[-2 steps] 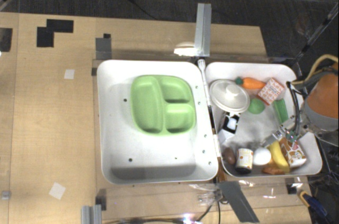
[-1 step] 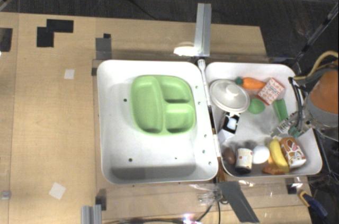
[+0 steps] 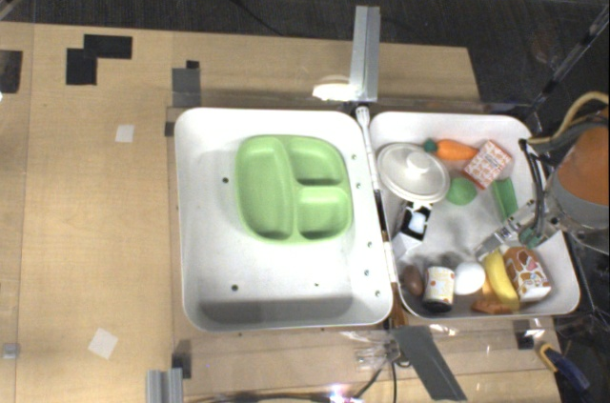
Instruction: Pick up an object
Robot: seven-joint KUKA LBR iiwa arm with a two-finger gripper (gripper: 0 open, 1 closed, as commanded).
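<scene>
Your open room is all in the left bin (image 3: 205, 287): bare white floor runs along its near and left sides, and its walls stand clear of anything. The right bin (image 3: 570, 292) is crowded, with free floor only in small patches toward its far right corner. The two bins touch along a shared middle rim.

In the left bin you have one thing, a green tray (image 3: 291, 187) with three compartments, lying flat toward the far side. In the right bin you have a white lid (image 3: 413, 172) by the middle rim, a carrot (image 3: 452, 150) and a red-and-white box (image 3: 488, 162) along the far wall, a green ball (image 3: 462, 191) and a green tube (image 3: 504, 197) mid-bin. Along the near wall sit a small jar (image 3: 438, 287), an egg (image 3: 469, 278), a banana (image 3: 499, 276) and a carton (image 3: 527, 272), packed close together.

The arm (image 3: 581, 177) comes over the right wall, and the gripper (image 3: 519, 231) hangs low just above the banana and carton, near both. Its fingers are too small and blurred here, so you cannot tell whether they are released or clenched, and nothing visibly sits between them.
</scene>
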